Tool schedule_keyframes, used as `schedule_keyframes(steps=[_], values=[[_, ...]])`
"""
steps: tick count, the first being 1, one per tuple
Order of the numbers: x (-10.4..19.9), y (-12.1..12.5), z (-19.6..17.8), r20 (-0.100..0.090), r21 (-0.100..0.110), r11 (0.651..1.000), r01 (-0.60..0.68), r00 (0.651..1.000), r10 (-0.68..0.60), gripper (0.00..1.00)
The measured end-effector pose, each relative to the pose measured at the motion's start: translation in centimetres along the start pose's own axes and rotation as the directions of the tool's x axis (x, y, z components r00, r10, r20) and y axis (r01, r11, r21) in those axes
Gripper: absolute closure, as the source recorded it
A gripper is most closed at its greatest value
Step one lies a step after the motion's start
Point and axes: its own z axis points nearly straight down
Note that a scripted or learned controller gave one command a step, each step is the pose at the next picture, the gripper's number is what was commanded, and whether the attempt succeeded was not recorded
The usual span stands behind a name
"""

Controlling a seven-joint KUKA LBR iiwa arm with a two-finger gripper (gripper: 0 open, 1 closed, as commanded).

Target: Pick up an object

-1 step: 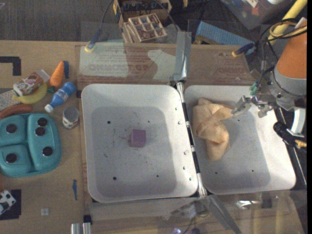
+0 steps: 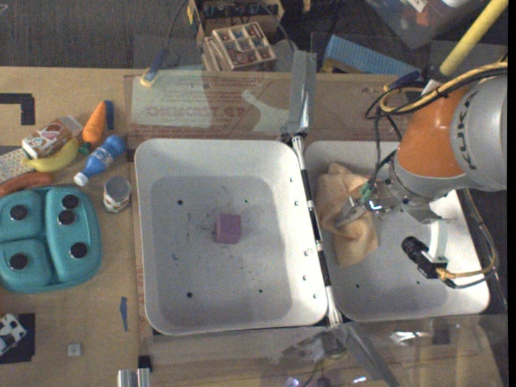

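A purple cube [image 2: 227, 228] lies near the middle of the left bin [image 2: 161, 297], well to the left of the gripper's fingers. In the right bin [image 2: 468, 297], a tan cloth [image 2: 343, 196] sits against the left wall, and the gripper [image 2: 351, 214] is down on it, its fingers nearly closed with cloth folds apparently pinched between them. The arm [image 2: 451, 143] reaches in from the right.

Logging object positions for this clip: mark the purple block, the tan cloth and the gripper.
purple block [image 2: 227, 228]: camera view, middle of its top face.
tan cloth [image 2: 339, 190]: camera view, its upper folds.
gripper [image 2: 348, 213]: camera view, at its fingertips.
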Motion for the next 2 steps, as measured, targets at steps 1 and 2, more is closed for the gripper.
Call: schedule_keyframes(steps=[1, 2], values=[[-0.2, 0.0, -0.7, -0.001, 0.001, 1.000, -0.005, 1.000, 0.005, 1.00], [3.3, 3.2, -18.8, -0.003, 0.007, 0.967, 0.256, 0.967, -0.256, 1.00]])
